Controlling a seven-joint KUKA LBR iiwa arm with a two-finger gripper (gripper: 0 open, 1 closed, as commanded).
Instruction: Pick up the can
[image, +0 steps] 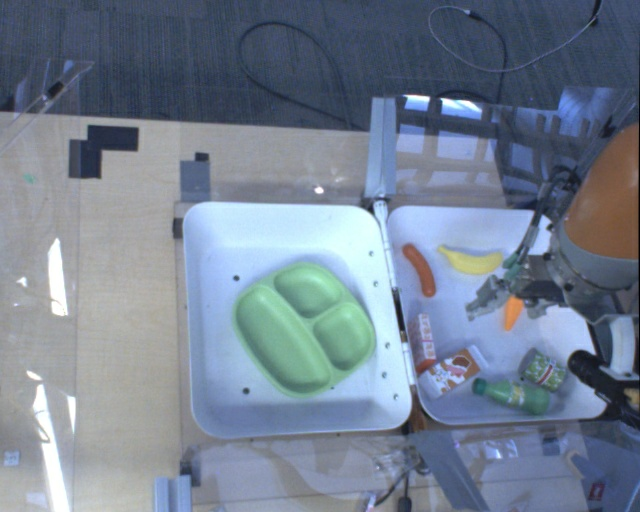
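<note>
On the left the pale wooden desk (110, 330) lies bare apart from some dark marks near its far edge. Next comes the left bin (215, 250), a shallow white tray, and in its middle sits a green plate (305, 327) with three compartments, turned at a slant. A black cable (290, 60) loops over the grey floor beyond the desk.

The right bin (455, 232) touches the left one along a shared edge. Just inside that edge lies an orange-red sausage (419, 269), and further back a yellow banana (470, 260). Toward the near side there is a slim red and white packet (424, 343) lying along the wall, and beside it a small carton (453, 371) in red, brown and white. A green bottle (512, 395) lies on its side close to the near rim, its cap pointing left.

The can (543, 371) (green, with a red and white label) sits just behind the bottle's right end, near the bin's near right corner, tilted or on its side; I can't tell which.

The gripper (497, 297) hangs over the middle of the right bin, with an orange carrot (512, 312) just beside it, well apart from the can. Whether the jaws are open or closed I cannot tell from here. The arm (605, 215) comes in from the right, its orange band bulky above the wrist.
</note>
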